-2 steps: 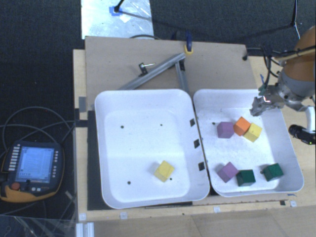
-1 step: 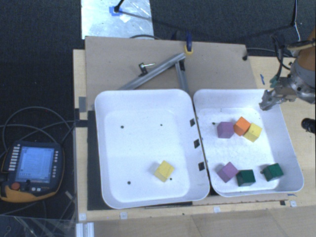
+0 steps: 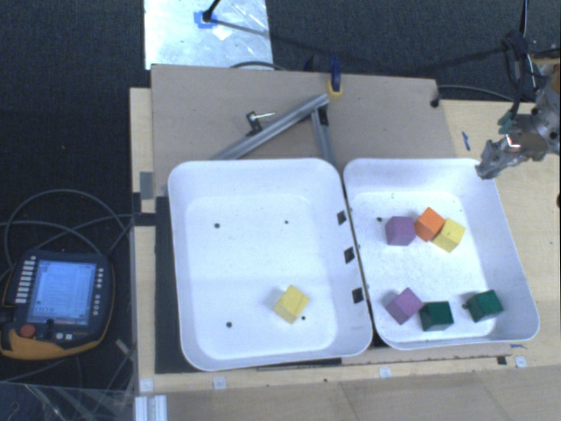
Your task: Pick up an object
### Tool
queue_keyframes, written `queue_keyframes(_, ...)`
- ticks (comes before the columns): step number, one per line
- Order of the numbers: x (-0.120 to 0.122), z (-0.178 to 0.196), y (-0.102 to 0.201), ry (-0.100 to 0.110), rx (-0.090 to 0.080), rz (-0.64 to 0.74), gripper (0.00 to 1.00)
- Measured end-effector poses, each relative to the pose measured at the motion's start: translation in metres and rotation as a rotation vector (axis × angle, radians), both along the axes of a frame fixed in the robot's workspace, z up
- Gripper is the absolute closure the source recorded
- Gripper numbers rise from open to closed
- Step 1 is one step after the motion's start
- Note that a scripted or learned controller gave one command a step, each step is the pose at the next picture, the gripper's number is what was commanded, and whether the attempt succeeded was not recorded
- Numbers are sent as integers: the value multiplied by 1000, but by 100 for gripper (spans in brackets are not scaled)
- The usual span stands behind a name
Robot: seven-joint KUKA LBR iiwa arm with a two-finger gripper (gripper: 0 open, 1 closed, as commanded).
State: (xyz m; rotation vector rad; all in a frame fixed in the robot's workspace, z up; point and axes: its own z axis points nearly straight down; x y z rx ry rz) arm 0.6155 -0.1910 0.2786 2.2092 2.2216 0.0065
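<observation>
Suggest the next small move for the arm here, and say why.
Probably bring the gripper in over the right white bin, toward the orange cube. It hangs near that bin's upper right corner with nothing seen between its fingers, and the orange cube's cluster is the nearest.

A teach pendant (image 3: 54, 303) is lying on the dark floor left of the bench, its screen glowing and its cables (image 3: 61, 213) looping around it. Behind the bins, two metal rods (image 3: 272, 127) are resting on a brown board (image 3: 386, 117), meeting near a blue and yellow clamp (image 3: 334, 74). A silver sheet (image 3: 206, 20) is lying beyond the board.
</observation>
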Motion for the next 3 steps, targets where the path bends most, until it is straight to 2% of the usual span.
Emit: queue_keyframes(3, -36, 4, 168, 8, 6, 5, 100)
